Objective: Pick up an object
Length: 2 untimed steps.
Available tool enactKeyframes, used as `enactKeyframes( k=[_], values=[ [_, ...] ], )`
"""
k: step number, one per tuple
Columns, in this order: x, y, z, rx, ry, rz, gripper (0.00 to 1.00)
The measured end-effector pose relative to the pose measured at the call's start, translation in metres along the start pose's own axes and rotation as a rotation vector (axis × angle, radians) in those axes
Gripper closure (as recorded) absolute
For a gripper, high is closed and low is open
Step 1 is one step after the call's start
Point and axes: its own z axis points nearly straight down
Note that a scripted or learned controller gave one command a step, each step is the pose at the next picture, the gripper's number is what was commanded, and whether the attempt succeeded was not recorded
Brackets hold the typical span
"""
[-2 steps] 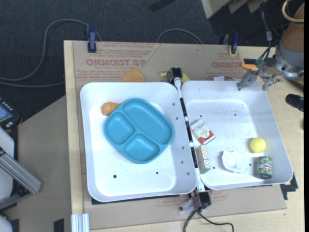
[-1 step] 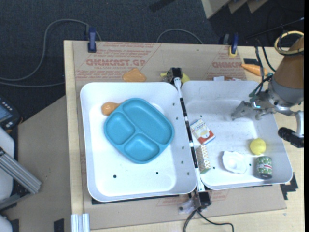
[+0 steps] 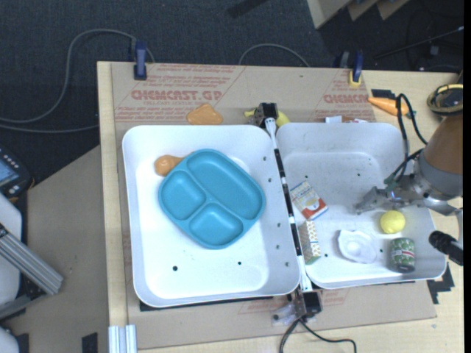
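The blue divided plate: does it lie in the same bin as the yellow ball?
No, the blue plate lies in the left bin, the yellow ball in the right bin.

Brown cardboard sheet with red lettering (image 3: 221, 87) covers the desk. Two blue clamps (image 3: 140, 59) grip its far edge. Grey cable (image 3: 66, 57) loops across dark carpet (image 3: 44, 13).

Claw (image 3: 375, 197) low, arm (image 3: 441, 160) from right
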Motion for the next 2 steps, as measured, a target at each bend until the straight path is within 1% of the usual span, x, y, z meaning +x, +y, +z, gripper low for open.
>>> enactKeyframes(
  k=[1, 2],
  values=[
    [-0.001, -0.043, 0.000, -0.001, -0.002, 0.000, 0.00],
    [-0.004, -0.041, -0.011, -0.006, -0.010, 0.003, 1.00]
  ],
)
